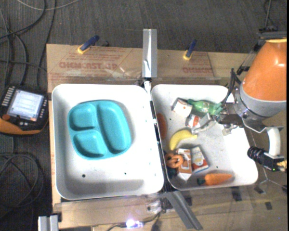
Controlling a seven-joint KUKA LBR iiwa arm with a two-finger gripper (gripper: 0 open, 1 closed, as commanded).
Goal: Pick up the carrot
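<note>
Carrot (217, 178): lies flat near the front edge of the right bin (241, 143), tip pointing right, dark stem end left; nothing touching it from above.
Tool (213, 113): over the rear half of the right bin, beside a green item (201, 105); well apart from the carrot. Whether it is clenched or released, cannot tell.
Arm (266, 78): enters from the right, orange band above the wrist, over the right bin's far-right side.
Other contents, right bin: banana (181, 138) near centre; two small cartons (192, 159) just left of the carrot; a white packet (182, 108) at the rear.
Left bin (62, 177): holds a blue divided tray (100, 128).
Desk (62, 66): cardboard-topped, two clamps at the back edge.
Floor, left: orange-edged pendant (20, 109) with lit screen, cables around it.
</note>
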